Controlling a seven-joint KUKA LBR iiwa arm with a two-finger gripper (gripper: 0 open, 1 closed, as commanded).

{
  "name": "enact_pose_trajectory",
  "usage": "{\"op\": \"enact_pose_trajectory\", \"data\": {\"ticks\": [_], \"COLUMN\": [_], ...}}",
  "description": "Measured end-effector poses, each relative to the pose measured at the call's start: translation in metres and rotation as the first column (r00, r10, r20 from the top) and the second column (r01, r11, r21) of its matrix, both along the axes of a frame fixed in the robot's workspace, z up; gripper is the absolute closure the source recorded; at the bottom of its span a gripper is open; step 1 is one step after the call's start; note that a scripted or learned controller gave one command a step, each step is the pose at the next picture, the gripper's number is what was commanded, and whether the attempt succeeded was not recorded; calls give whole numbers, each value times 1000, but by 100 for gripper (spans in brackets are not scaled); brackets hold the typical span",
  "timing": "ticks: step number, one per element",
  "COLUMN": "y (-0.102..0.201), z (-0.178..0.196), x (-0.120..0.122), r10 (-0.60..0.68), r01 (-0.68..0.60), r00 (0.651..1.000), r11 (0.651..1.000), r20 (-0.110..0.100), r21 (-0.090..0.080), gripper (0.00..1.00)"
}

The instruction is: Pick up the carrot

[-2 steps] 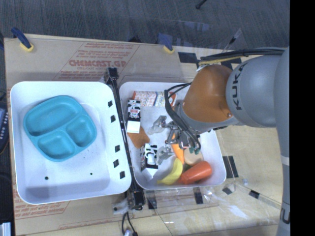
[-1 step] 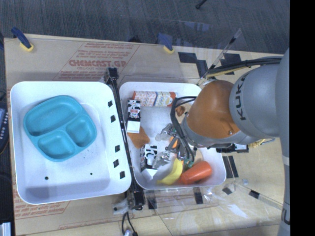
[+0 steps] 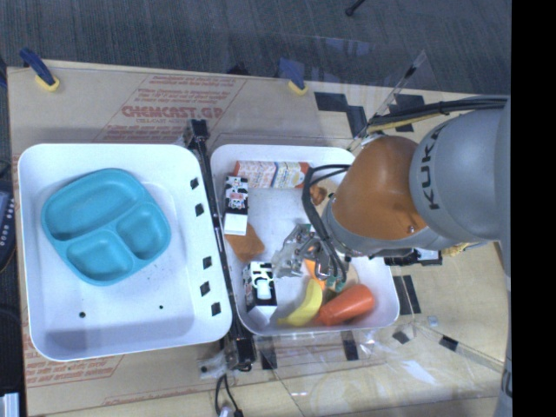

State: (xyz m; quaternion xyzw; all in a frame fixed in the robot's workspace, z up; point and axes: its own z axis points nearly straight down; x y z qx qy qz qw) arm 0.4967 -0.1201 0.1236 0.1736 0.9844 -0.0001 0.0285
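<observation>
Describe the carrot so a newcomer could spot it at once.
Look in the right bin, at its near right corner, just below the pincer. The carrot lies there against a yellow banana. It is the only orange-red, stubby, tapered thing there; the banana beside it is yellow and curved.

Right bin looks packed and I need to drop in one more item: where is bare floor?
Little in the right white bin. One bare patch lies between the carton row and the gripper. The near end is crowded: yellow banana, orange carrot. The left white bin has bare floor below the blue divided plate.

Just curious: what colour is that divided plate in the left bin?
Light blue plate, clearest in the camera view.
</observation>
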Motion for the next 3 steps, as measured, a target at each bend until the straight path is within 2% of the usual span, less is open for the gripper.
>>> {"op": "enact_pose_trajectory", "data": {"ticks": [1, 3], "y": [28, 29], "z": [29, 50], "x": [-19, -16], "r10": [-311, -296], "r01": [312, 297], "r00": [949, 954], "r11": [950, 955], "r20": [-56, -52], "r21": [11, 11], "gripper": [100, 100]}}
